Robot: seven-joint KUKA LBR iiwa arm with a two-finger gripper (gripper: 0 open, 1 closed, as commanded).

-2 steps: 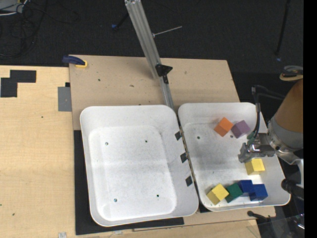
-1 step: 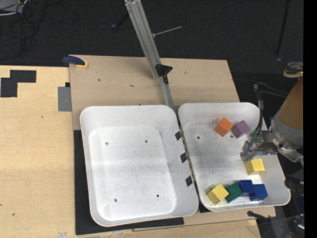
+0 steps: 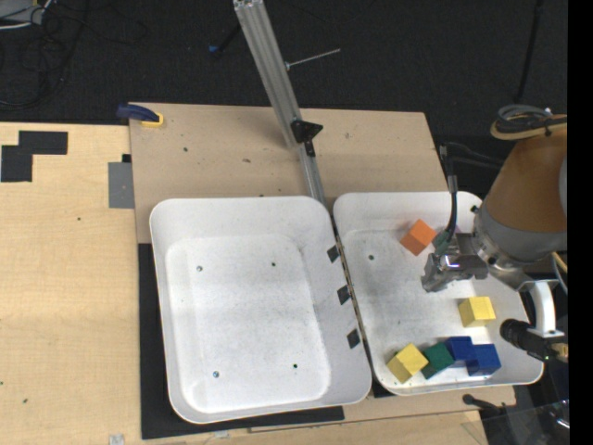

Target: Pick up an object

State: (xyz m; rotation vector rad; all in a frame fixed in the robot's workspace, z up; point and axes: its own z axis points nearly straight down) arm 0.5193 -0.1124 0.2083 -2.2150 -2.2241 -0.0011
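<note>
Taking the right bin [image 3: 371,213] as the landmark, the left bin [image 3: 243,209] is sitting just to its left, the two rims almost touching along a seam carrying three small black clips [image 3: 342,294], and its speckled white floor is offering wide open room right out to its rounded edges. Both bins are resting on a tan bench board [image 3: 241,151] with a black mat showing under their front edges; behind the right bin's back left corner a slanted aluminium post [image 3: 276,77] is rising toward dark cables and floor. Inside the right bin, the left half of the floor is lying bare, while an orange cube [image 3: 418,236] is sitting near the back rim. The gripper [image 3: 443,273] is hanging just right of and in front of that cube, close to it but with nothing visibly between its fingers; how far they are parted is too blurred to tell. A yellow cube [image 3: 477,310] is lying toward the right rim, and along the front rim a second yellow block [image 3: 406,362], a green block [image 3: 437,357] and a blue block [image 3: 473,354] are crowding together, touching. The arm [image 3: 528,193] is covering the bin's back right corner and is being cut off at the picture's right side
</note>
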